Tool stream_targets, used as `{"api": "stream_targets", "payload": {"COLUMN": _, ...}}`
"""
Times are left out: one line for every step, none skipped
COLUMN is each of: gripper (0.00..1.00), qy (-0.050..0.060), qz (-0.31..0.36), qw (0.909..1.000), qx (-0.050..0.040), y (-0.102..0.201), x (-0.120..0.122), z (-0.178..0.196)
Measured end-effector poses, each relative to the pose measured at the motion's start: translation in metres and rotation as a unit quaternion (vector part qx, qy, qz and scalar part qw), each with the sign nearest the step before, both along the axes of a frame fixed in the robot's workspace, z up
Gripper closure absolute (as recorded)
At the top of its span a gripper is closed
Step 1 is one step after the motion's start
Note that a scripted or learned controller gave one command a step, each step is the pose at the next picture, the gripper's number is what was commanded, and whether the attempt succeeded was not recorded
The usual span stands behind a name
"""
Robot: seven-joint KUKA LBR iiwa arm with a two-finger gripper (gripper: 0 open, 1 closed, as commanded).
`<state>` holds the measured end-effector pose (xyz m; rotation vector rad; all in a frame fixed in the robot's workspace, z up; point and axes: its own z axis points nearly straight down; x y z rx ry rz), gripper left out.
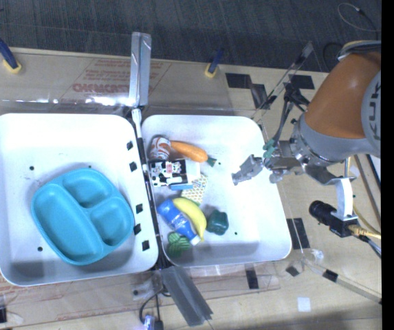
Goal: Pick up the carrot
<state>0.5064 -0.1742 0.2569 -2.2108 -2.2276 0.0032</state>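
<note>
carrot [188, 150] is seen lying in the upper left part of the right bin [252, 239], beside a small can [158, 145] | gripper [245, 171] is held over the same bin's right side, well apart from the carrot, nothing gripped | finger state cannot be told | banana [192, 214] is seen lower down | blue divided plate [81, 215] is seen in the left bin [18, 136]

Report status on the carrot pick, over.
Gripper over the right bin, nothing between its fingers. Carrot lying at bin's far side, untouched. Small cup beside it; approach from the right looks open.
</note>
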Motion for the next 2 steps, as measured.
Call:
{"api": "stream_targets", "payload": {"gripper": 0.00, "qy": -0.001, "qz": 0.063, "qw": 0.9980, "qx": -0.0002, "y": 0.016, "x": 0.091, "z": -0.055}}
{"api": "stream_targets", "payload": {"gripper": 0.00, "qy": -0.001, "qz": 0.052, "qw": 0.9986, "qx": -0.0004, "y": 0.025, "x": 0.144, "z": -0.165}}
